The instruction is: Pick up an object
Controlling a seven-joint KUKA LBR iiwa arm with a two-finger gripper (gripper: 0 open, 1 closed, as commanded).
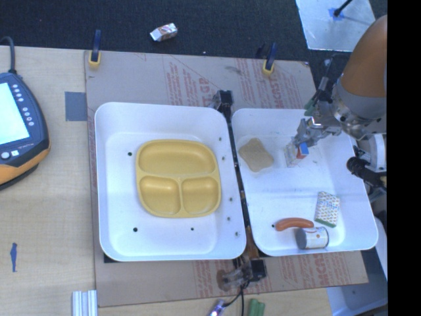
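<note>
Objects: four loose items lie in the right bin (342,176), none of them lifted.
Tan sponge piece (255,155): flat on the bin floor near the left wall, upper half of the bin.
Sausage (294,224): orange-red, lying lengthwise near the front edge.
Grey can (311,237): on its side just below the sausage, almost touching it, tight against the front rim.
Patterned packet (327,208): tilted, just right of the sausage and above the can.
Gripper (299,149): down inside the right bin, upper middle, right of the sponge piece and well apart from the front cluster.
Fingers: too small and blurred here, so I cannot tell whether they are spread or pressed together; a small blue-and-red patch shows at the tips.
Arm (362,78): grey with an orange section, coming in from the right edge over the bin's back corner.
Left bin (115,176): carries a yellow divided plate (177,178), centred, three compartments.
Tabletop (46,229): a pendant with a screen (16,127) rests at the far left.
</note>
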